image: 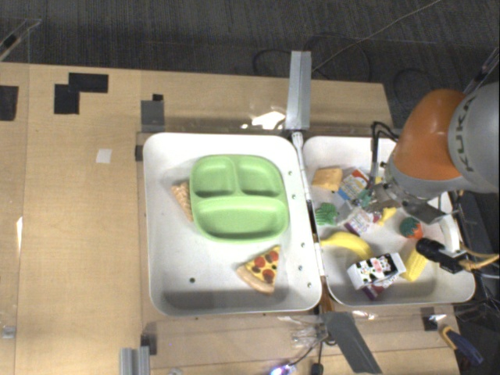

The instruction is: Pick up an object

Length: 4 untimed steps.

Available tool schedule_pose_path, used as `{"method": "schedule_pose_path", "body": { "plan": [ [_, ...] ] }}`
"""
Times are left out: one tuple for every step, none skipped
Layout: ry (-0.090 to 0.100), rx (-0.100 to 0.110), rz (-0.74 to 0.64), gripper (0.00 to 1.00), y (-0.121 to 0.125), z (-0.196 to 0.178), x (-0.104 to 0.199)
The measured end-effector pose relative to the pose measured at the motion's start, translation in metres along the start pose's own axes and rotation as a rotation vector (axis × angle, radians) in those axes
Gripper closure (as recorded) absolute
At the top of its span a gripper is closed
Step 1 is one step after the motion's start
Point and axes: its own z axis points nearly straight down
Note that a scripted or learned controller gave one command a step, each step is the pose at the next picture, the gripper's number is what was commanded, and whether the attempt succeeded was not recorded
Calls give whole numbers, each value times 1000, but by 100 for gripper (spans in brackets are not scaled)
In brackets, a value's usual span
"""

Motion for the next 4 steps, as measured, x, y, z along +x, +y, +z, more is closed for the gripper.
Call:
{"method": "schedule_pose_path", "body": {
  "plan": [
    [-2,-7,189,0,50,24,-48],
    [0,-9,185,100,52,12,-46],
    [-1,-5,555,100,69,24,-31],
    [2,7,682,100,37,-55,-116]
  ]
}}
